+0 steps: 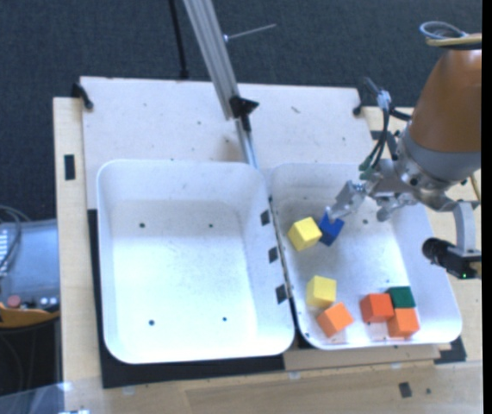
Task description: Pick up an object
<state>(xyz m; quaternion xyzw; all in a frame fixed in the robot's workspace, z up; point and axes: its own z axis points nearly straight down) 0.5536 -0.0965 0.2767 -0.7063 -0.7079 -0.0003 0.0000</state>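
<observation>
The grey arm with its orange band reaches in from the right over the right-hand shallow white plastic bin (439,317), and its two-finger gripper (342,207) hangs low over the bin's upper left part. Whether the fingers are apart or together cannot be told at this slant, because the tips merge with the small dark blue block (331,228) directly under them. The blue block sits touching, or very nearly touching, a yellow cube (304,233) tilted on its left side, and the pair lies near the wall shared with the left-hand white bin (116,197). Lower in the right bin are a second yellow cube (320,290), an orange cube (335,318) just below it, and near the lower right corner a tight cluster of two more orange blocks (376,307) with a small green block (401,297) against them. The blue block looks like the likely target, but nothing shows it gripped. The chief risk is the crowding: a finger coming down between blue and yellow could land on top of either one, knock the yellow cube aside, or pinch a corner so the block twists out on lifting. The nearby bin wall could also leave one finger little room on that side.
</observation>
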